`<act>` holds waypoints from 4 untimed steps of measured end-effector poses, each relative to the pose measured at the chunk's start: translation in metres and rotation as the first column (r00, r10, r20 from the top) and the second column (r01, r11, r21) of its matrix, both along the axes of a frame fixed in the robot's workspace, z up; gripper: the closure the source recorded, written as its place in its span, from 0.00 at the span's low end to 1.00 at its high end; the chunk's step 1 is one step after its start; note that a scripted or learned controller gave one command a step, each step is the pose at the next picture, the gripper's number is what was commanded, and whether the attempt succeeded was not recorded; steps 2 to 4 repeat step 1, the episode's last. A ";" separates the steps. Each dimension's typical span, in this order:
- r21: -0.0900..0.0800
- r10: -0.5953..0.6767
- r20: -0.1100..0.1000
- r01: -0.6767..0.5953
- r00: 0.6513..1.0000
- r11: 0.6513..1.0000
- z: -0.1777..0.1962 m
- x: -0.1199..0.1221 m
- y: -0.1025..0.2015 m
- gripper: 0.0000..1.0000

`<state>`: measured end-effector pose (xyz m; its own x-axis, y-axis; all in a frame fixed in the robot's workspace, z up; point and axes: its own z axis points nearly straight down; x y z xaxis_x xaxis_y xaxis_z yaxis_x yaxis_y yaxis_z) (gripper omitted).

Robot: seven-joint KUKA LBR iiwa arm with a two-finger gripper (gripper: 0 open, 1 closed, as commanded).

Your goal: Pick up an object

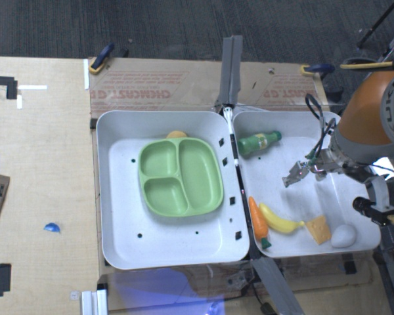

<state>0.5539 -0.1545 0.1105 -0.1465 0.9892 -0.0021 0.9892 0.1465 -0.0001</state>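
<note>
My gripper (301,174) hangs open over the middle of the right bin (282,115), with nothing between its fingers. A green bottle (258,142) lies on its side at the bin's far left, above and left of the gripper. Along the near side lie an orange carrot (258,220), a yellow banana (280,221), a tan wedge (319,229) and a white egg (343,235). All of them lie apart from the gripper, on the bin floor.
The left bin (118,202) holds a green divided plate (181,176), with a small yellow-orange thing (176,135) peeking out behind its far edge. A grey divider rail (231,71) runs between the bins. The arm's orange band (368,113) is at the right.
</note>
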 end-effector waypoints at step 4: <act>0.002 0.238 -0.002 -0.238 0.971 0.971 -0.019 -0.043 0.049 0.00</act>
